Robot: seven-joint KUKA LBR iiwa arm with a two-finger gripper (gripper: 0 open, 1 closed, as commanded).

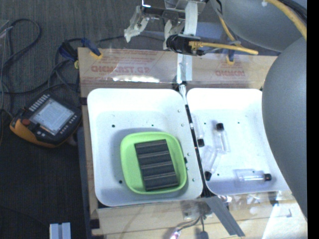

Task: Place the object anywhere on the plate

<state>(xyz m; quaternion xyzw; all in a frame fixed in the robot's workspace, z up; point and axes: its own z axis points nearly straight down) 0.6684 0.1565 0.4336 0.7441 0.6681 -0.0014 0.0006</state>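
pale fingers (135,26) well above dark ridged block (157,164) on green plate (128,156)

Glossy green plastic plate (128,156), matt ribbed dark block (156,164)

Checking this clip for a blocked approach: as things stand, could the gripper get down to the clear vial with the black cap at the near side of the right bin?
Probably yes. The vial lies on its side on open bin floor, apart from the other vials, with nothing over it. The gripper hangs high beyond the bins' far edge.
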